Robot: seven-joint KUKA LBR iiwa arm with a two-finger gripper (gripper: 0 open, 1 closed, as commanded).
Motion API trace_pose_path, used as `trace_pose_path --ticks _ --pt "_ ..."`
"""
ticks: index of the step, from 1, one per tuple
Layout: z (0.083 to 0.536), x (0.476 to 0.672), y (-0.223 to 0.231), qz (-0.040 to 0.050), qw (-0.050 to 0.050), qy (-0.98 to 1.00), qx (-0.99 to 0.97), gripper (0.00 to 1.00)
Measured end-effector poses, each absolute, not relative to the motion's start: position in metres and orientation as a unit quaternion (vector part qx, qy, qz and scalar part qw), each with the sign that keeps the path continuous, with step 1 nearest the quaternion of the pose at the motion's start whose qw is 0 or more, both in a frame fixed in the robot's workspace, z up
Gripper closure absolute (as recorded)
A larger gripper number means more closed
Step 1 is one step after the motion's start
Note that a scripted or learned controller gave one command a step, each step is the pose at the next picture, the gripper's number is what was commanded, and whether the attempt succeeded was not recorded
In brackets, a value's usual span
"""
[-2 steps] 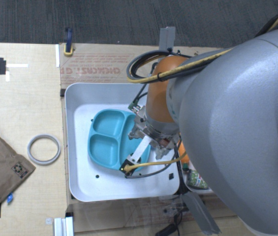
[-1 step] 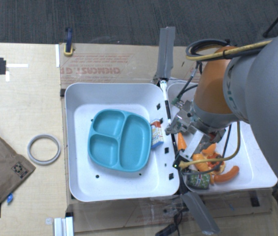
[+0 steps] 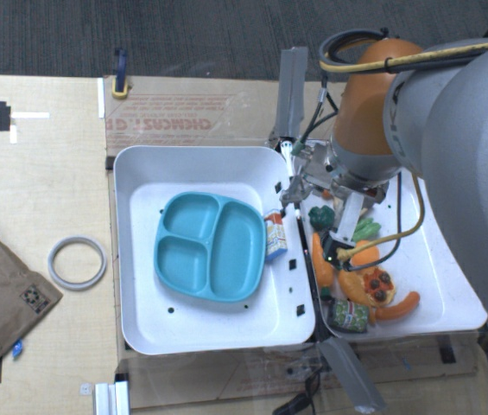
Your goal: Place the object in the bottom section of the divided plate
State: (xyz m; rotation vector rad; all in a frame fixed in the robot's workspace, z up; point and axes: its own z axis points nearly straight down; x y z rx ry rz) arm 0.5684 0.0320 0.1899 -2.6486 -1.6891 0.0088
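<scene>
hovering at the left edge of the right bin [image 3: 451, 258], the gripper [image 3: 306, 188] sits above a heap of toy food; whether it is apart or closed cannot be told from this angle; the left bin [image 3: 140, 318] bears one teal divided plate [image 3: 235, 240] with three sections, two small on the left and one long on the right; one small bottle [image 3: 275, 236] with an orange cap lies on the bin floor just beside the plate's right rim, outside every section; the right bin holds one carrot [image 3: 320, 264], one pizza slice [image 3: 375, 285], one sausage [image 3: 396, 305], one green packet [image 3: 349, 316] and two green leafy pieces [image 3: 364, 229]; one grey tape ring [image 3: 77, 262] lies on the bench [image 3: 36, 188]
</scene>
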Motion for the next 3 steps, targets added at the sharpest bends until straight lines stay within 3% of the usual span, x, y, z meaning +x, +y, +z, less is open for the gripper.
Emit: trace_pose_path --ticks 1,2,3 --pt "0.197 0.568 0.031 0.0056 0.0 -0.538 -0.843 1.0" --pt "0.19 0.522 0.038 0.003 0.001 -0.517 -0.856 1.0" --pt "0.19 0.545 0.014 0.003 0.0 -0.448 -0.894 1.0"
